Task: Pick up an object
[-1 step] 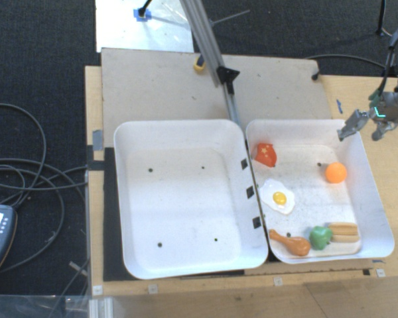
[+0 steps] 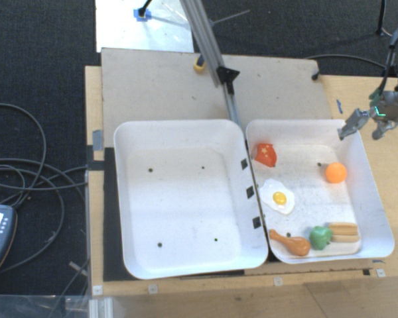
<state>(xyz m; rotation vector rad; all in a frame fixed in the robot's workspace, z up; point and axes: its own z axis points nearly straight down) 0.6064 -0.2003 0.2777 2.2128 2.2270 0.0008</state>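
Toy food in the right bin, my hand at its far corner.

Nearest me lie a drumstick (image 2: 290, 242), green vegetable (image 2: 320, 236) and hot dog (image 2: 343, 231); then a fried egg (image 2: 278, 198), an orange ball (image 2: 335, 172) and a strawberry (image 2: 265, 154). My hand (image 2: 366, 124) hovers over the far right rim (image 2: 358, 138), fingers spread, gripping nothing.

Dark carpet floor (image 2: 40, 45) with black cables (image 2: 33, 171) around a wooden bench (image 2: 159, 78)
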